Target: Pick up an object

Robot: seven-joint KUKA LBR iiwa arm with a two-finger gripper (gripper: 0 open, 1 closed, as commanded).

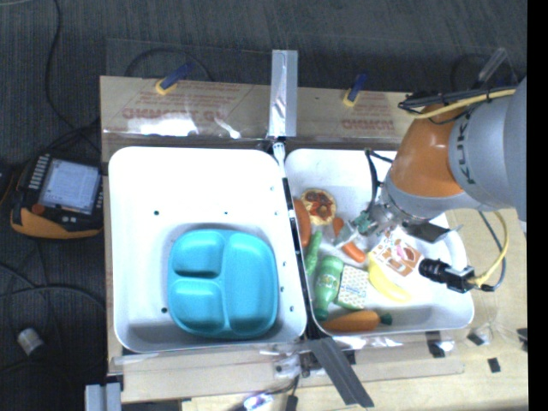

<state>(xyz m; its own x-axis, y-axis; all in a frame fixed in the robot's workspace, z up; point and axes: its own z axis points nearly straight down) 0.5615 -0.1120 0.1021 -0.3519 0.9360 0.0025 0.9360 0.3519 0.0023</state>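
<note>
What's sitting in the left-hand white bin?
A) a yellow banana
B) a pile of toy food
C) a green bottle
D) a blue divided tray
D: the blue divided tray lies in the left bin, while the toy food pieces, such as the banana, lie in the right bin.

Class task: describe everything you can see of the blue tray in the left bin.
The tray is light blue, seemingly smooth moulded plastic, a rounded rectangle with soft corners. Ridges divide it into three compartments: two smaller ones stacked on the left side of the view, and one large one on the right. No food lies in it. It lies flat on the floor of the left bin, turned slightly askew, in the bin's near half towards the divider. The bin floor is the one thing it visibly touches; the gripper is over the right bin, well away.
</note>
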